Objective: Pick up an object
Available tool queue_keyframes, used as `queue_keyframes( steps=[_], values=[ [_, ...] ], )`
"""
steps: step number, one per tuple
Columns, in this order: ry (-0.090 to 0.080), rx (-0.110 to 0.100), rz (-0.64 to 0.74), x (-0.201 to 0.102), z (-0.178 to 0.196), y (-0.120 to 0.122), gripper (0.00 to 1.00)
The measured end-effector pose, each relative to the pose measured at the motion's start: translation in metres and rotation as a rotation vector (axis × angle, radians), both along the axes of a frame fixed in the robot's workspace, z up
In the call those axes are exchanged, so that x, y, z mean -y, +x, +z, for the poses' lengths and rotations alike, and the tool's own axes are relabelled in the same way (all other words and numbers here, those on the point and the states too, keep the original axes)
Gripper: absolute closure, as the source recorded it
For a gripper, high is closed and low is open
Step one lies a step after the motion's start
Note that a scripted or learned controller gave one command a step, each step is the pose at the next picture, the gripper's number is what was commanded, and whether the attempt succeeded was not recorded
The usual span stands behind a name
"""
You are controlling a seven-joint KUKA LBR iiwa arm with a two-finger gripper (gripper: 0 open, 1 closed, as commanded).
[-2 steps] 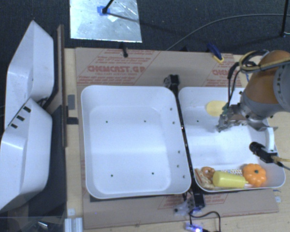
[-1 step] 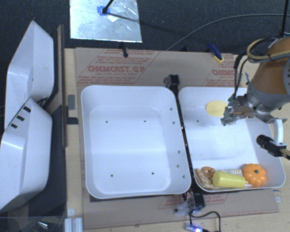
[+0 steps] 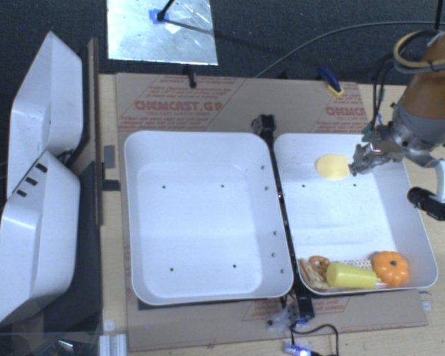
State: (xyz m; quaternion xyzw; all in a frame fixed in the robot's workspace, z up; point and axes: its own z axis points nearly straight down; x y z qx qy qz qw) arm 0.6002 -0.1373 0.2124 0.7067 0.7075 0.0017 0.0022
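Two shallow white bins sit side by side on a cardboard-covered bench, seen from above at a slant. The left bin (image 3: 200, 213) shows a bare floor dotted with small dark holes. The right bin (image 3: 356, 213) carries the objects: a pale yellow round piece (image 3: 331, 166) lies near its far wall, well apart from a cluster packed along its near wall. In that cluster a small orange pumpkin (image 3: 391, 267) sits toward the right corner, a yellow cylinder-like object (image 3: 349, 276) lies just beside it, and a tan pretzel-shaped item (image 3: 316, 267) rests at the left end, touching or nearly touching the yellow one. A thin pale item shows behind the yellow object — too small to make out.

The grey arm, with its orange band (image 3: 434, 87), reaches in from the right over the far right corner of the right bin. Its gripper (image 3: 358, 159) points leftward and down, its tip just beside the right edge of the pale yellow round piece. Whether the tip touches the piece cannot be told from this angle, and the spread of the gripper cannot be judged either; nothing can be seen clasped in it.

Beyond the bins, a shiny metal sheet (image 3: 162, 19) lies on the dark floor — and two spare white bins (image 3: 41, 176) lean stacked at the left of the bench.
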Motion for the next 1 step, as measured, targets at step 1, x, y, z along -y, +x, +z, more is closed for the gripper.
queue_keyframes(
  steps=[1],
  values=[
    [0.0,-0.001,0.0,-0.0057,0.0463,-0.0045,1.0]
  ],
)
